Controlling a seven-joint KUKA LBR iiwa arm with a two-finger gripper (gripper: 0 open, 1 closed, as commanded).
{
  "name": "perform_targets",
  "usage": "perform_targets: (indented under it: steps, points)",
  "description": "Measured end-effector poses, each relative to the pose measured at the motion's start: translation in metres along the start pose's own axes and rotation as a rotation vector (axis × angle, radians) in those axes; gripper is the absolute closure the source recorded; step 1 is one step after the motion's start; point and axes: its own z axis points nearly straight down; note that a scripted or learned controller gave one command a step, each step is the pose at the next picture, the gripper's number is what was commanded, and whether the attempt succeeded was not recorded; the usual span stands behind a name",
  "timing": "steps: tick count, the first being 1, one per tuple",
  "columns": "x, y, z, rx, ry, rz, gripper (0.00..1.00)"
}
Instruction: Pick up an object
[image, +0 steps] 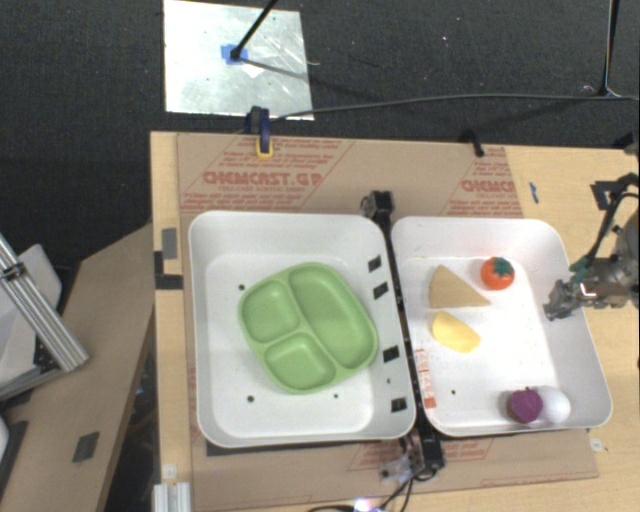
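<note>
Five objects: all lie in the right bin (570, 262), none lifted.
Tomato (497, 272): red with a green top, near the bin's far right part, just right of the wedge.
Wedge (455, 289): tan, triangular, flat on the bin floor, near the middle.
Yellow piece (456, 333): rounded, just below the wedge, apart from it.
Purple piece (525, 405): near the front right corner, touching the white ball.
White ball (553, 406): on the right of the purple piece, close to the bin's front rim.
Tool (562, 303): at the right rim of the right bin, level with the tomato and wedge but well apart from them; nothing seen between its tips. Whether the tips are spread or pressed together: cannot tell, too small and blurred.
Arm (615, 262): enters from the right edge, grey, partly cut off.
Left bin (215, 300): holds a green plate.
Plate (307, 326): three compartments, tilted slightly, centred in the left bin.
Table (340, 165): brown sheet with red print under both bins.
Clamp (261, 131): blue and yellow, at the far edge of the table.
</note>
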Motion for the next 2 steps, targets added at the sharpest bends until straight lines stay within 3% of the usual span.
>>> perform_targets:
  steps: [2]
  points:
    - [0.104,0.049,-0.009,0.005,0.005,-0.006,1.0]
